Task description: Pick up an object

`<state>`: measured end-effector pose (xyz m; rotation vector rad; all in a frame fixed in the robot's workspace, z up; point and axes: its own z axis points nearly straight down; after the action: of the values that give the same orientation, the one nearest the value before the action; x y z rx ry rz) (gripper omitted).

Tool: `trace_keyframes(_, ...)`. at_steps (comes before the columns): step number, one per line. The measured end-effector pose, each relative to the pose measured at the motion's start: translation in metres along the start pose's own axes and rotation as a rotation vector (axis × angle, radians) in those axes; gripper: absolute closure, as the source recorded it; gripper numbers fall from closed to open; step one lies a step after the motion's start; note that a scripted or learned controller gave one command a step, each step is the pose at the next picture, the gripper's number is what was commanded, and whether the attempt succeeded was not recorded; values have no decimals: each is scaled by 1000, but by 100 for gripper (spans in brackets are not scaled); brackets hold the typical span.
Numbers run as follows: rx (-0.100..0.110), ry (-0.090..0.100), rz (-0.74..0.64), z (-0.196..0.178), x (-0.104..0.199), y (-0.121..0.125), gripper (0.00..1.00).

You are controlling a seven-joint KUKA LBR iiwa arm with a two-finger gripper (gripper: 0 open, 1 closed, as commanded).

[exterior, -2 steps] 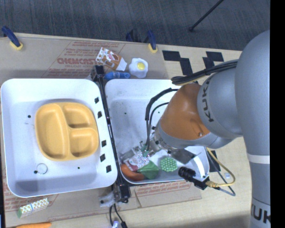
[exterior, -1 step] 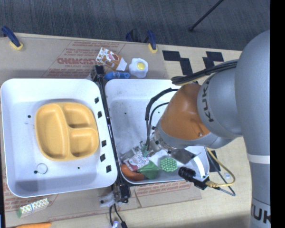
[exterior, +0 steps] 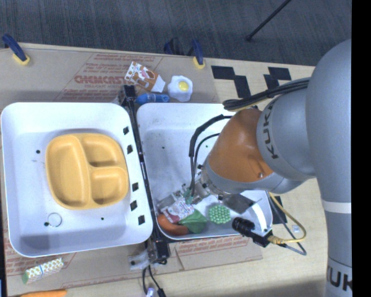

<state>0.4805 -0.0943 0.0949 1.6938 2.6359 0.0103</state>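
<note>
My arm's orange-banded wrist [exterior: 238,153] hangs over the right bin [exterior: 167,129]. The gripper [exterior: 195,195] reaches down at the bin's front, right above a small pile. That pile holds a crinkled red-and-white packet [exterior: 178,208], a green knobbly ball [exterior: 219,213], a dark green piece [exterior: 195,223] and a red-orange item [exterior: 172,225] against the front wall. The wrist hides much of the gripper, and I see nothing lifted off the pile.
A yellow divided plate [exterior: 86,169] lies in the left bin [exterior: 18,129]. Behind the bins sit a snack packet [exterior: 140,74], a blue item [exterior: 152,97] and a white-yellow object [exterior: 180,86]. A wrapped candy packet [exterior: 43,269] lies at front left. Cables [exterior: 284,234] trail at front right.
</note>
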Motion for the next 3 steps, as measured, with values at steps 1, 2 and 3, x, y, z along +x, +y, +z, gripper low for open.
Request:
trace_keyframes(1,0,0,0,0,0,0,0)
trace_keyframes(2,0,0,0,0,0,0,0)
trace_keyframes(3,0,0,0,0,0,0,0)
